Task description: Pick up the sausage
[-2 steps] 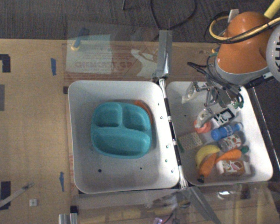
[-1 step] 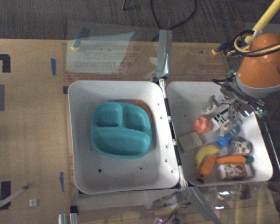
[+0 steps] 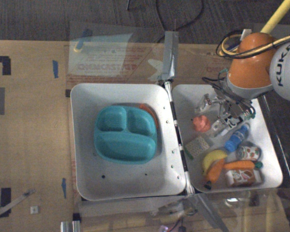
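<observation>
While arm [image 3: 251, 66] covers bin [image 3: 270, 144], sausage indistinct

Gripper [image 3: 225, 114] over right bin [image 3: 271, 144] near its far edge. Teal divided tray [image 3: 125, 134] at left bin [image 3: 87, 129] centre. Orange sausage [image 3: 214, 170], banana [image 3: 213, 158], carrot [image 3: 239, 165] near right bin's front edge.

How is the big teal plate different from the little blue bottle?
The teal divided plastic plate is wide, flat and teal, while the small blue plastic bottle is thin and darker blue. The plate sits by itself in the left white bin; the bottle lies tilted among toy foods in the right white bin.
</observation>
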You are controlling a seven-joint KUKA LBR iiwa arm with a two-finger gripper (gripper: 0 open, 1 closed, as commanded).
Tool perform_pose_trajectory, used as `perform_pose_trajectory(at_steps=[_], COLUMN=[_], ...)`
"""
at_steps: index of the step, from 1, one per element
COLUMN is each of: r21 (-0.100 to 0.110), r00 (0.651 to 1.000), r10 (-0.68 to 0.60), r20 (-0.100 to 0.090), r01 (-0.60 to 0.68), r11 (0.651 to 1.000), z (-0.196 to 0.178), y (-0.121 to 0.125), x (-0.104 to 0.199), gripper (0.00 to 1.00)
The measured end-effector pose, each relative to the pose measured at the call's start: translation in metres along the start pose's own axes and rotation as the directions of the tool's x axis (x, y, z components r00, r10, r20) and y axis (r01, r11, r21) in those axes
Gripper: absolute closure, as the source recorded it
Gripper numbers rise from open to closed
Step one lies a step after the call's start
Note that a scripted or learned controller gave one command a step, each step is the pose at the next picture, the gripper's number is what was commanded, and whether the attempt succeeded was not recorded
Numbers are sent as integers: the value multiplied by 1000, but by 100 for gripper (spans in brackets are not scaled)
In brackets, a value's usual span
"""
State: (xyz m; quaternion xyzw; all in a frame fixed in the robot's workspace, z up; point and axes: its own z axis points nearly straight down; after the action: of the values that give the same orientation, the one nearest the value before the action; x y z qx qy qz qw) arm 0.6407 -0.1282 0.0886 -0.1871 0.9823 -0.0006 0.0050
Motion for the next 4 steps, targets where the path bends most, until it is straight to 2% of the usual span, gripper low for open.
perform_pose_trajectory(at_steps=[1,2,3,4], r21=[-2,-2,0,1], r00=[974,990,990,990], r10=[227,138,141,141], r20=[-5,-4,6,3], r01=[-227,-138,-141,-141], r11=[974,990,990,990], z=[2,-4,-17,-2], y=[-52,-15,-16,32], x=[-9,-24,-26,-4], gripper=[0,0,100,100])
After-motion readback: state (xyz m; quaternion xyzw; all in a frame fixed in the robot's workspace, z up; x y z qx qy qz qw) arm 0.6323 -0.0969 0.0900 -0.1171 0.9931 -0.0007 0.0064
